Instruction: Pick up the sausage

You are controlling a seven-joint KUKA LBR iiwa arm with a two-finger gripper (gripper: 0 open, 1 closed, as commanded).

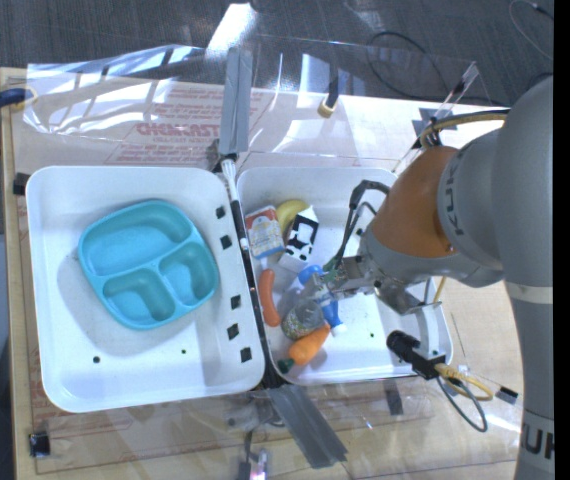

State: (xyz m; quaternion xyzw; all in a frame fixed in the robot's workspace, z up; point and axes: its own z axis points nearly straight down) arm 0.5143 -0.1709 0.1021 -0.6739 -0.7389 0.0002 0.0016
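One sausage [269,297] left of pincer [317,286]

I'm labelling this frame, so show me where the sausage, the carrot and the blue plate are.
sausage [269,297]: camera view, middle of its length.
carrot [309,346]: camera view, middle of its orange body.
blue plate [125,242]: camera view, floor of its largest compartment.

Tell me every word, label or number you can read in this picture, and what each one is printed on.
"KU": grey letters low on the arm, cut off by the picture's edge.
Red print on the clear sheet behind the bins: appears reversed, too blurred to read.
Small packet in the right bin: red and white label, too small to read.
Black-and-white box: a pattern, no legible words.
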